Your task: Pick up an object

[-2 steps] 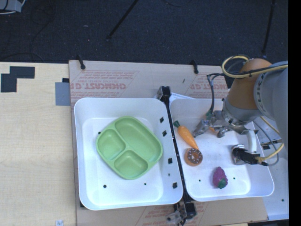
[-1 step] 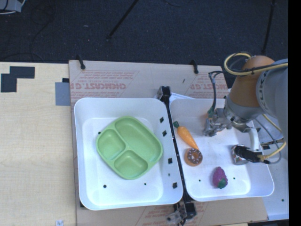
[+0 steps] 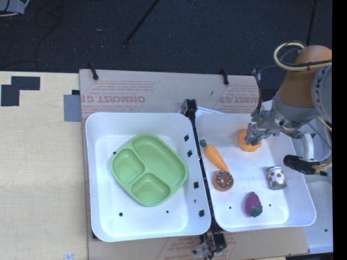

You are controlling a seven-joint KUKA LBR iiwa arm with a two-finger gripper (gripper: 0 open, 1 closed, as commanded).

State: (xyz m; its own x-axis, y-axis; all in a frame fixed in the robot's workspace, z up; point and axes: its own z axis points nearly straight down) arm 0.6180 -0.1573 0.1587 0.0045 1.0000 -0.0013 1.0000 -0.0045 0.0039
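End effector (image 3: 252,137) sits down on the round flat orange object (image 3: 249,143) in the right white bin (image 3: 303,213). Grasp step; can't tell its state. Next: confirm grip, lift straight.

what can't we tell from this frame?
- Hand: finger state unreadable in the camera view, too small and dark against the orange object below.
- Orange object: identity and any contact unclear, partly covered by the hand.
- Small jar: label too small to read.
- Arm: cut off toward the right.

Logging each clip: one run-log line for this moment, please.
arm: over right bin | pincer: at orange object | grasp: unconfirmed | left bin: green tray
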